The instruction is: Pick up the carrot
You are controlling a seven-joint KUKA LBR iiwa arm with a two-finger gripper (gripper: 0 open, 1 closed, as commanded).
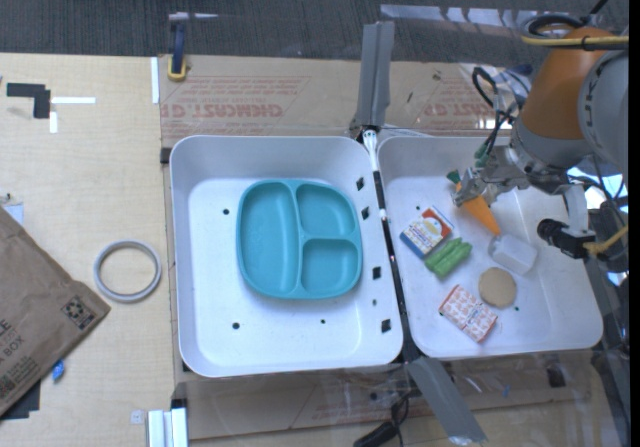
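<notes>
The carrot (481, 212) is a short orange piece with a green top, lying in the upper middle of the right bin (570, 335). My gripper (476, 184) comes down from the right, directly over the carrot's green end and touching or almost touching it. The arm's wrist hides that end of the carrot.
In the right bin near the carrot lie a small red and white box (427, 229), a green piece (449, 257), a clear cup (513, 255), a tan round disc (497, 287) and a red patterned packet (467, 313). The left bin (200, 235) holds a teal divided plate (299, 238). A tape ring (127, 269) lies on the bench at left.
</notes>
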